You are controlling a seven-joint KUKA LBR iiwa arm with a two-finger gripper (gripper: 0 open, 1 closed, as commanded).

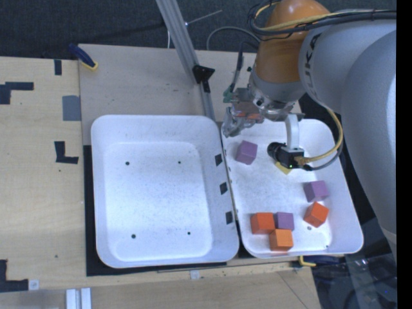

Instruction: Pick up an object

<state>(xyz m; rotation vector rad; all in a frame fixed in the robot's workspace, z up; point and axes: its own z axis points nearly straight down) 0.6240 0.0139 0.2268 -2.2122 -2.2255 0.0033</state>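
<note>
While the arm leans in from the right over the desk (38, 192), the claw (237, 122) hangs at the top left corner of the right bin (341, 237), close against the wall it shares with the left bin (103, 172). How wide it is spread I cannot tell from this slant, and nothing shows between its tips. Nearest candidate: a purple cube (246, 152), sitting alone just below the claw and a touch to its right in the view, on the bin floor near that shared wall. That is the relation to watch, I'd say: a short drop towards the viewer and the cube is under it. It looks square-sided, so no long axis to line up with. Further down sit the others: a second purple cube (315, 190), an orange cube (316, 214) just below it, and a tight cluster of two orange and one purple (273, 227) along the bottom edge. Those are touching, awkward picks by my reckoning.
</note>
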